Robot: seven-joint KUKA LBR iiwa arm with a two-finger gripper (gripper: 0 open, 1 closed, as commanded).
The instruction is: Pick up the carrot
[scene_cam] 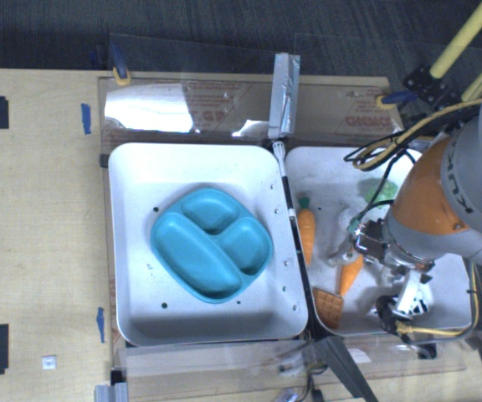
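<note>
A long orange carrot (306, 234) with a small green top lies along the left wall of the right bin (325, 170). A second, shorter orange carrot-shaped piece (349, 275) lies tilted nearer the bin's middle, its thin end toward the front. My gripper (355, 249) hangs over the right bin, right above the thick end of that shorter piece and seemingly touching it. The arm's grey and orange wrist (425, 203) hides the bin floor behind it.
A tan waffle-like piece (329, 306) sits at the right bin's front left corner. Something pale green (373, 193) shows beside the wrist. A blue divided plate (212, 243) lies in the left bin (132, 182).
</note>
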